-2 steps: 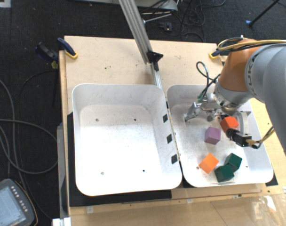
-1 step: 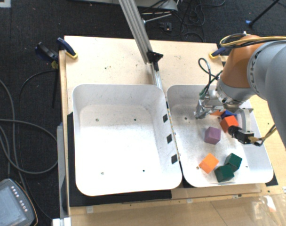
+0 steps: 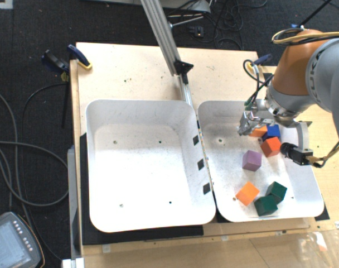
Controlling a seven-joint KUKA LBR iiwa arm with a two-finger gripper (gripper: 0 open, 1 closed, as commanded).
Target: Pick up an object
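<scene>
Blocks beneath lowered claw

No text, label, brand, number or sign can be read here.

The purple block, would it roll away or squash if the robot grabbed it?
The purple block looks like a small cube with flat faces, so it would probably slide rather than roll. Its crisp edges suggest it is stiff, not squashy. It sits apart from its neighbours in the right bin, so a push likely moves it alone.
</scene>
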